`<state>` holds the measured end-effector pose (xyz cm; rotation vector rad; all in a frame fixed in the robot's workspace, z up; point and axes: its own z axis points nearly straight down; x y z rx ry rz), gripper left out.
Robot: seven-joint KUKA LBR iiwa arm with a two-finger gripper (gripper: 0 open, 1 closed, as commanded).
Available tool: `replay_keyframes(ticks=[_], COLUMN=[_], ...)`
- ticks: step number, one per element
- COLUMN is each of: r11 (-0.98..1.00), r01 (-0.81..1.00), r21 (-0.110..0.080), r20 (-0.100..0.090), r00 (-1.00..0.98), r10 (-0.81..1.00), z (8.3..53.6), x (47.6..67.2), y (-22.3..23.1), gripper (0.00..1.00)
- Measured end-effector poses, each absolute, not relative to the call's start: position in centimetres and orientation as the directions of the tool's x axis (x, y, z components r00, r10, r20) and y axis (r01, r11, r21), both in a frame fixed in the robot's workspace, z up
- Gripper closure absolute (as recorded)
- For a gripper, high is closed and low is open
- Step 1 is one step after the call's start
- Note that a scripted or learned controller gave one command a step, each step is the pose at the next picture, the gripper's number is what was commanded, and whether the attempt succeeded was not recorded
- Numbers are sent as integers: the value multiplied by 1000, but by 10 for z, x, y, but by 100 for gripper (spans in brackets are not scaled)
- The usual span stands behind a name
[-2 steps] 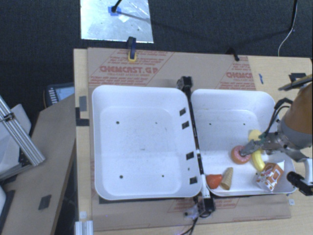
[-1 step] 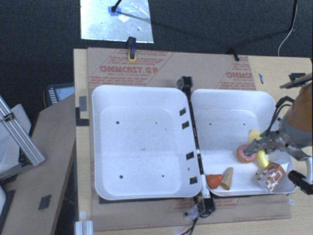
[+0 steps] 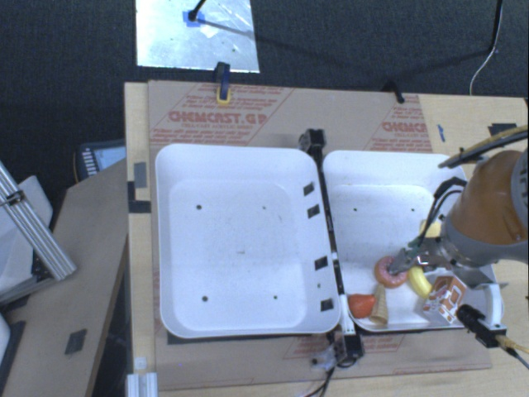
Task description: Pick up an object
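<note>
Two smooth white bins [image 3: 240, 164]; pincer [image 3: 411, 260] state unclear, beside a round pink donut [image 3: 388, 272].

Beyond the cardboard sheet [image 3: 248, 110] lay a shiny metal plate [image 3: 197, 23], a yellow clamp [image 3: 223, 85] gripped its far edge, and an aluminium rail [image 3: 29, 226] stood to its left.

A wooden bench [image 3: 137, 222] is covered by a brown printed board [image 3: 273, 116]. On the board two shallow white bins are set side by side: the left bin [image 3: 169, 222] toward 9 o'clock, the right bin [image 3: 364, 165] toward 3 o'clock.
</note>
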<state>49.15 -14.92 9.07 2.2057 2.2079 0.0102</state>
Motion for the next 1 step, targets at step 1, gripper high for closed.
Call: replay_keyframes(ticks=[1], r11=[5], r01=[1000], r21=[10], r20=[-3], r00=[-5], r10=[1000], z=[176], x=[489], y=[-146], gripper=[100])
